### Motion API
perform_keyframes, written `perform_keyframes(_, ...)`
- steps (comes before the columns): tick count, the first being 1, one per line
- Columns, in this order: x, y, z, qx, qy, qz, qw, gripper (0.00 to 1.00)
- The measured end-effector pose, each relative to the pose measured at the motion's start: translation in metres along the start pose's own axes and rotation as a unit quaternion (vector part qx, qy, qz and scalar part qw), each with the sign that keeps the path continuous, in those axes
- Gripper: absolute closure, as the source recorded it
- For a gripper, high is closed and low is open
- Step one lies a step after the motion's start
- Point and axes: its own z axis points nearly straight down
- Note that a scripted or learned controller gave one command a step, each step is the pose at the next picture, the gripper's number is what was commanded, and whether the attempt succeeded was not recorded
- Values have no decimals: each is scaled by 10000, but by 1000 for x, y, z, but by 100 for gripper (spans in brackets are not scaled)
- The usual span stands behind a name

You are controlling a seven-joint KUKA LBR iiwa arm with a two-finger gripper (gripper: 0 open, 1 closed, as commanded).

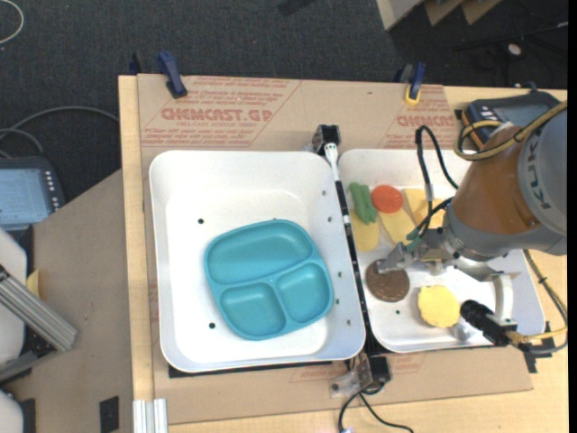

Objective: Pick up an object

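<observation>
My gripper (398,262) reaches into the right bin (532,296) from the right, below the arm's orange band. Its tip hangs just above the upper edge of a brown round disc (388,285) near the bin's left wall. A yellow round piece (438,306) lies just right of the disc, under the wrist. Farther back lie a green stick (362,201), a red-orange round piece (388,198) and pale yellow pieces (368,234); the arm hides part of them.
The left bin (180,188) holds a teal divided plate (268,278). A black divider (343,215) runs between the bins. Cables loop over the arm at the right bin's back corner. Blue clamps (171,73) sit on the bench's far edge.
</observation>
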Motion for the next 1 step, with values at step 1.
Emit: perform_keyframes(1,-11,-42,-74,-17,-17,-11,10000,0)
